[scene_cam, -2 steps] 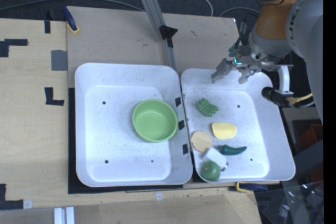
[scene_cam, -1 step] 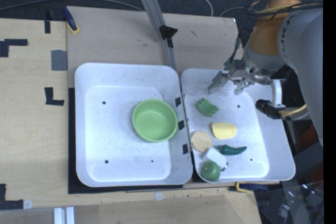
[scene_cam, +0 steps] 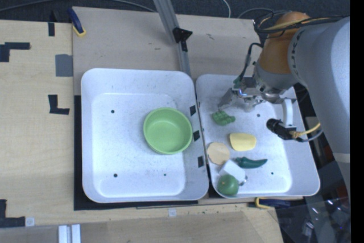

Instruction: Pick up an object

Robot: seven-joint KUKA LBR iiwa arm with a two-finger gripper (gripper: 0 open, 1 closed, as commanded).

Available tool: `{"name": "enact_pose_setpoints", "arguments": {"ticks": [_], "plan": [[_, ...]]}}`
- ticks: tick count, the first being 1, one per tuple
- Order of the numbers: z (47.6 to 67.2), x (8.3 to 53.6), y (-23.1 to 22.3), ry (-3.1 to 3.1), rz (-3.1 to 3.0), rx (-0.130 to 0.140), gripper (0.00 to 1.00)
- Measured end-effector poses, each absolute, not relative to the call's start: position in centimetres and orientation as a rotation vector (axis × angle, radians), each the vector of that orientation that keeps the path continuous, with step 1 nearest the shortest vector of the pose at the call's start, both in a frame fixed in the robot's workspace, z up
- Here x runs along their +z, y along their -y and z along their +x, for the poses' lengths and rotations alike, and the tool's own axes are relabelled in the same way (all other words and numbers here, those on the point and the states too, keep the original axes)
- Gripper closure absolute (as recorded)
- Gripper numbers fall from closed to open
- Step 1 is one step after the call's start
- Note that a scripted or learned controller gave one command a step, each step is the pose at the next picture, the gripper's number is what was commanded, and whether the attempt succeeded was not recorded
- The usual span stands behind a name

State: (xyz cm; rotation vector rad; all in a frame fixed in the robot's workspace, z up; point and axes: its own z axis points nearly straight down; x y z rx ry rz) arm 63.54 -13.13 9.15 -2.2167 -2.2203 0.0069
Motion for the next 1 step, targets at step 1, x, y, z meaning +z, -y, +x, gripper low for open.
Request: {"name": "enact_pose_setpoints", "arguments": {"ticks": [1], "plan": [[63.66, 10.49, 13.05, 2.224, -2.216, 0.003, 1.00]]}}
